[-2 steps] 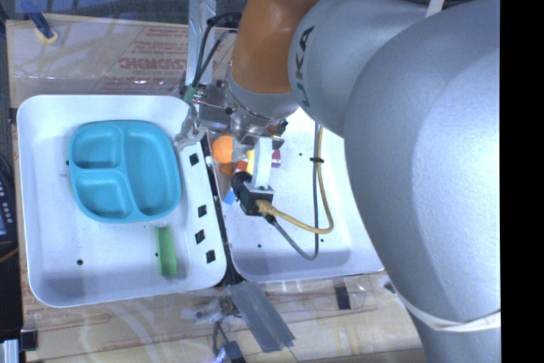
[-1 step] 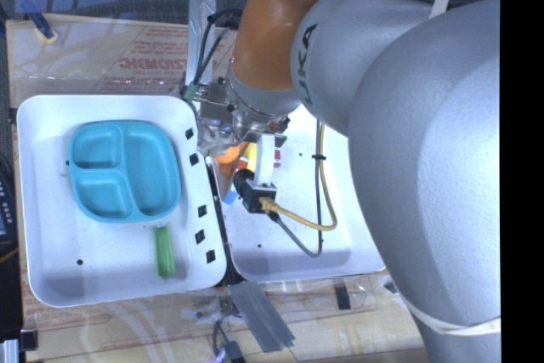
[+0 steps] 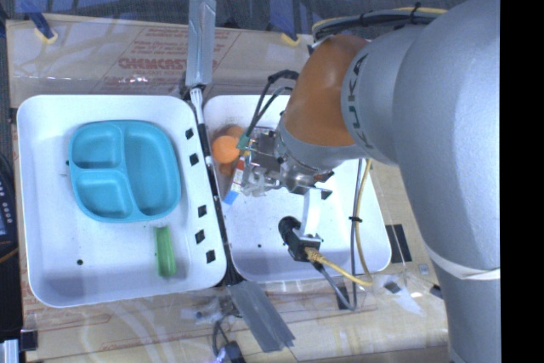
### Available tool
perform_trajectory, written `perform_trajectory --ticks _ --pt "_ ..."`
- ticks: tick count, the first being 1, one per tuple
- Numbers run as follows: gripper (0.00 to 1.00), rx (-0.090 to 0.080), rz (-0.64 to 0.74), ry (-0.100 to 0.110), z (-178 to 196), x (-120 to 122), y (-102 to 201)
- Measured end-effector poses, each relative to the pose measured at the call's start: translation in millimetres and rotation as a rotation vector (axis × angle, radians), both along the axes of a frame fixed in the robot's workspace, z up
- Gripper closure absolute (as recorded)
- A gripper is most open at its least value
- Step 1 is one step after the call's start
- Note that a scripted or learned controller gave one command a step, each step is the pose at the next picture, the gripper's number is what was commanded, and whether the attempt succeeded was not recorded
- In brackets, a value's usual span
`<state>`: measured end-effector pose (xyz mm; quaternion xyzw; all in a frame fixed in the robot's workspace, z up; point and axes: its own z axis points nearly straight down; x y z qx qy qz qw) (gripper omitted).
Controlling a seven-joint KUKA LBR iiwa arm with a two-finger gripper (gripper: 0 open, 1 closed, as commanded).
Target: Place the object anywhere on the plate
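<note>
A blue divided plate (image 3: 125,169) lies in the left white bin (image 3: 42,208), towards its back. In the right bin (image 3: 340,259), an orange round object (image 3: 223,149) rests against the left wall, with a brownish-orange piece (image 3: 233,133) just behind it. My gripper (image 3: 245,170) reaches down from the orange-banded wrist (image 3: 321,102), immediately right of and slightly in front of the orange object. The wrist hides whatever lies under it.
A green cylinder (image 3: 165,252) lies in the left bin in front of the plate. A small blue piece (image 3: 229,198) sits by the divider (image 3: 206,183) between the bins. A black and yellow cable (image 3: 310,255) hangs over the right bin's floor.
</note>
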<state>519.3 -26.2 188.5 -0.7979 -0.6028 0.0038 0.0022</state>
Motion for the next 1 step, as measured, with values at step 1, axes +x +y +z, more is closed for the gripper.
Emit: perform_trajectory --ticks 1 --pt "1.00 0.001 0.037 -0.005 41.8 -40.1 -65.6"
